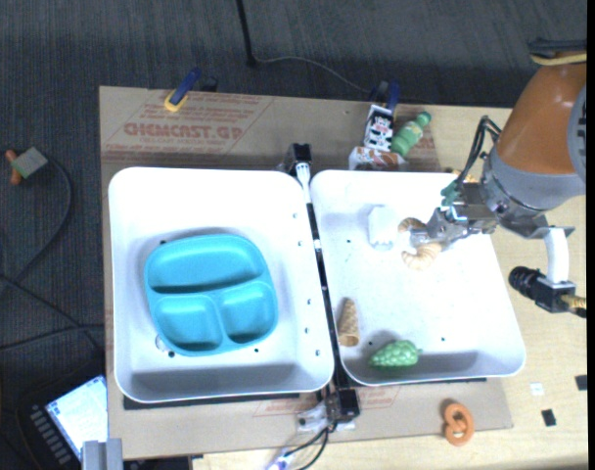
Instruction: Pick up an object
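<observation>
The right bin point(474, 302) holds several small things. A tan curved pastry-like toy point(421, 254) lies in its upper middle, with a white block point(380, 225) just to its left. A tan cone point(347, 321) rests by the bin's left wall, and a green leafy toy point(394, 354) sits near the front rim. My gripper point(438, 229) is down low over the right end of the tan pastry toy, touching or almost touching it. The arm's grey wrist and orange band rise behind it to the right.
The left bin point(131, 262) carries a blue divided plate point(211, 292). Behind the bins lie a green bottle toy point(408, 135) and a small box point(376, 130). An orange ring point(458, 421) lies on the bench in front of the right bin.
</observation>
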